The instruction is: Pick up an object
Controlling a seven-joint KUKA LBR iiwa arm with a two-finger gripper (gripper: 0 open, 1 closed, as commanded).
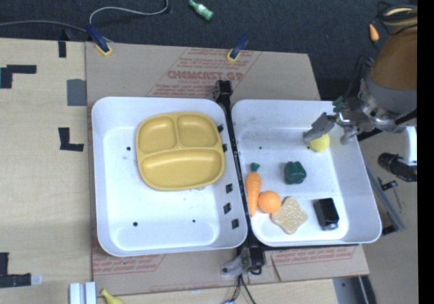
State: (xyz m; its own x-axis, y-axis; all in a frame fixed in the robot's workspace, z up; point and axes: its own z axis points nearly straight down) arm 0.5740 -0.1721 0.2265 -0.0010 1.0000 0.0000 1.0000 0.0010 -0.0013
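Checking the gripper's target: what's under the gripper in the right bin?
A yellow object lies under the gripper in the right bin; the gripper covers its upper part.

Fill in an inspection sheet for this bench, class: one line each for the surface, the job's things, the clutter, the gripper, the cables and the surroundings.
Surface: cardboard sheet under two white bins, left bin and right bin, side by side.
Job's things: in the right bin, a carrot, an orange, a cracker-like slice, a dark green piece, a black block, a yellow item.
Clutter: yellow divided plate in the left bin.
Gripper: gripper over the right bin's upper right, at the yellow item; grasp unclear.
Cables: white cable on the dark floor beyond the bench.
Surroundings: small green object on the floor; two clamps on the cardboard's far edge.
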